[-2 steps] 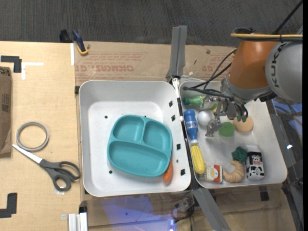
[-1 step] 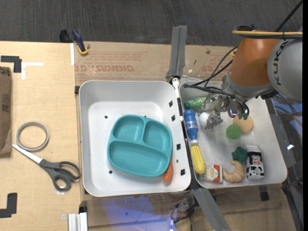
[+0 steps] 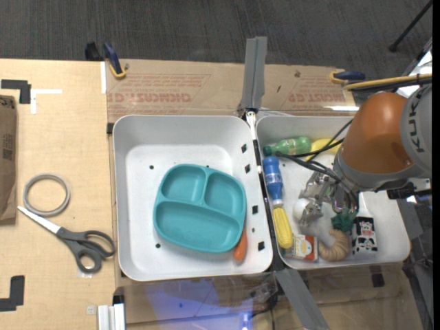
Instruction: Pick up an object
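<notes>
Roughly, gripper hovers low in right bin over white ball; whether it grips anything, can't tell. Ball looks light, smooth, likely to roll; pinch across its middle.

Bench clutter, left and back of the bins.
Silver-bladed scissors with grey handles lie on the light wooden benchtop, blade tips just under a grey roll of tape, handles near the left white bin. Brown paper bag at the left edge. Printed brown cardboard sheet lies behind the bins, with a blue-and-yellow clamp at its left corner. Black tape corner mark on the bench. Dark grey carpet beyond.
</notes>
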You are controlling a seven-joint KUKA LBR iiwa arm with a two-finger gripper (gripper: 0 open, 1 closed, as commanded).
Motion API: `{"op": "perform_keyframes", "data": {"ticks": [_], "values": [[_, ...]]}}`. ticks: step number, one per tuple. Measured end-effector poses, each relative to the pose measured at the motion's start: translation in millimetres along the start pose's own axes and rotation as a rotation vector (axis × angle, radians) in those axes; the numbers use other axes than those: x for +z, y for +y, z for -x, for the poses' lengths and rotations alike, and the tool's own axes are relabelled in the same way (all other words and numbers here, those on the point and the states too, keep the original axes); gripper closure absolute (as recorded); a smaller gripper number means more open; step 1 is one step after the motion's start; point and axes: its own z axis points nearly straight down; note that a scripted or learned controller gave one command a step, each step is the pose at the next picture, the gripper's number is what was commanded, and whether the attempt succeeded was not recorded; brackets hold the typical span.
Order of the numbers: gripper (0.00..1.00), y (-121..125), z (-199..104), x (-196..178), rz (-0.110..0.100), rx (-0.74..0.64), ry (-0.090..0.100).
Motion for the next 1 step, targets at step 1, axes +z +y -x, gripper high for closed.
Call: {"op": "perform_keyframes", "data": {"ticks": [1], "values": [[1.00, -20.8, 48.5, -0.4, 0.000, 0.225, -0.003]]}}
